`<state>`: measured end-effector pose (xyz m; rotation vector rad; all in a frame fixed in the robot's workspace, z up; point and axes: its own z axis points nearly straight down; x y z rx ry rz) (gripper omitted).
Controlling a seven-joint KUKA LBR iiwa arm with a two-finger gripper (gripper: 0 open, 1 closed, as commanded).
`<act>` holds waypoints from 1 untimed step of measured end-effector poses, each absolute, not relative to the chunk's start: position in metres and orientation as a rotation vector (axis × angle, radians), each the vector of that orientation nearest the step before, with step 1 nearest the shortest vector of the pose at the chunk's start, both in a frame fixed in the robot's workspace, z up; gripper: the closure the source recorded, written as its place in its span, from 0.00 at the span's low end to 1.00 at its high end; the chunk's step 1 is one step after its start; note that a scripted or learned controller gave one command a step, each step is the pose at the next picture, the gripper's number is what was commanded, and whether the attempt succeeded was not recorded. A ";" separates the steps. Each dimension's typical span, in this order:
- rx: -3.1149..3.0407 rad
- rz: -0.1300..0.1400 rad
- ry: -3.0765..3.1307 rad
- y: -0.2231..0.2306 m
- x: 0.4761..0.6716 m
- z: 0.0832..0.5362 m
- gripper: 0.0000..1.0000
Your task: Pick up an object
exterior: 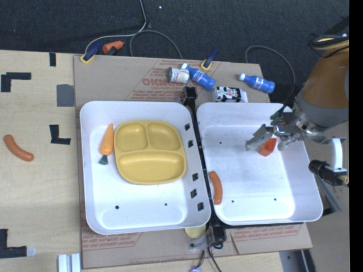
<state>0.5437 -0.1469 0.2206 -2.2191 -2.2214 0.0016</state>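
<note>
Gripper (269, 143) over right bin (249, 208); fingers clamped on small red-orange obj (267, 147).

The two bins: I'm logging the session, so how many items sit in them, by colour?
Yellow: 1, the divided plate
Orange: 2, the carrot and the sausage
Red: 1, the small block at the gripper
Total: 4

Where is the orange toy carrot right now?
The orange toy carrot lies in the left white bin, near its left wall, right beside the yellow divided plate on that plate's left side.
</note>
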 end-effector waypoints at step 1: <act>-2.226 0.009 -2.214 -0.226 0.536 0.170 0.00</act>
